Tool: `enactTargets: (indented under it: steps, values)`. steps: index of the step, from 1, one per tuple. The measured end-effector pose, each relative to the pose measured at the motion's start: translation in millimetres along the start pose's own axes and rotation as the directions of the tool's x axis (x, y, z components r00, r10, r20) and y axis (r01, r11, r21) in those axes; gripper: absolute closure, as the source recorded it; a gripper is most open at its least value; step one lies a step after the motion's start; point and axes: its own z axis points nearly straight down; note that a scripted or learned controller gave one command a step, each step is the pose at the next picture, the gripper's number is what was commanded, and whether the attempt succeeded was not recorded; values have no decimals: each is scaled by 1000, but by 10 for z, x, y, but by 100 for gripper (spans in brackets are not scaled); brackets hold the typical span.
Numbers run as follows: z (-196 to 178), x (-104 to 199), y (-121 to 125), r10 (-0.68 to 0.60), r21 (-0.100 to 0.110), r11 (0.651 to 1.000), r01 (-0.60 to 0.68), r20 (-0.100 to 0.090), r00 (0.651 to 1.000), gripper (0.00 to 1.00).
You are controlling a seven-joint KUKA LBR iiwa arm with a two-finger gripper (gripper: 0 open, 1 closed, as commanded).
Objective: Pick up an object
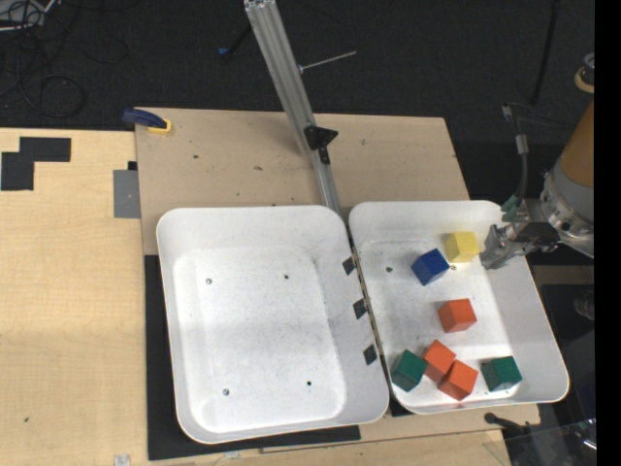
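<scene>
White plastic makes up both bins on the wooden bench [87, 260]. The left bin [194, 231] sits at about 8 o'clock from the centre of the view, its floor bare apart from a few dark specks. A metal rail [286, 76] slants down from 12 o'clock toward the seam between the bins, and a small blue clamp [146, 118] lies on the bench at 10 o'clock. The right bin [408, 216] holds all the blocks. A dark green block [408, 369] lies at the bin's 7 o'clock, touching an orange block [440, 358], which touches a second orange block [459, 379]. A blue block [430, 266] sits near the bin's centre, toward 11 o'clock, with a red block [456, 315] well below it. A yellow block [463, 246] is just beside the blue one at 1 o'clock. Another green block [501, 373] rests at 5 o'clock. The gripper [497, 249] hangs at the bin's 2 o'clock rim, just right of the yellow block; I cannot tell whether it is spread or pressed together.
</scene>
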Motion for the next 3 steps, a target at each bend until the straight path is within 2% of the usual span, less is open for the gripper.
enactTargets:
  steps: [1,2,3]
  values:
    - [-21,525,-12,1,1,1000,-1,0,1000,100]
    - [187,1022,-22,1,2,1000,-1,0,1000,100]
    - [179,1484,-51,1,2,1000,-1,0,1000,100]
